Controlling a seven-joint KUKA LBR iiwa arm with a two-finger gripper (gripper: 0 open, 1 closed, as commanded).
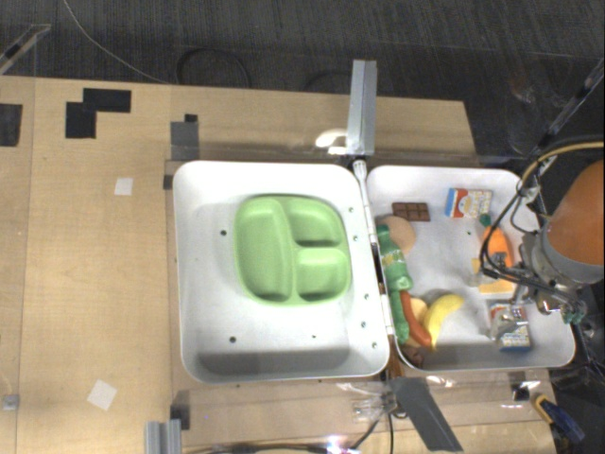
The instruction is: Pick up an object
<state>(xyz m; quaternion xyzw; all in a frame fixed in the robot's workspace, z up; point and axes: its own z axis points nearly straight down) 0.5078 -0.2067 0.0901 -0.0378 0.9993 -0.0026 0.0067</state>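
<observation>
Pale wood-grain bench fills most of the view, black square markers at its upper left; dark grey carpet-like floor beyond the far edge, a thin cable trailing across it.

Left shallow white bin holds a light green plastic divided plate, three compartments, sitting roughly centred; right shallow white bin touches it along a shared rim, grey metal post upright at the far end of that seam.

Grey arm with orange band enters from the right over the right bin's right side; two-finger gripper hangs low near the bin's near-right corner, just over a small blue-and-white packet; can't tell if the fingers are spread or closed, nothing visibly between them.

Right bin contents: green plastic bottle along the left wall, long axis running far-to-near; orange-red carrot just beyond its near end, same axis; yellow banana beside the carrot, curved, tip pointing right and away; tan rounded item at the bottle's far end; brown chocolate bar long axis left-right; small white printed carton near the far wall.
</observation>
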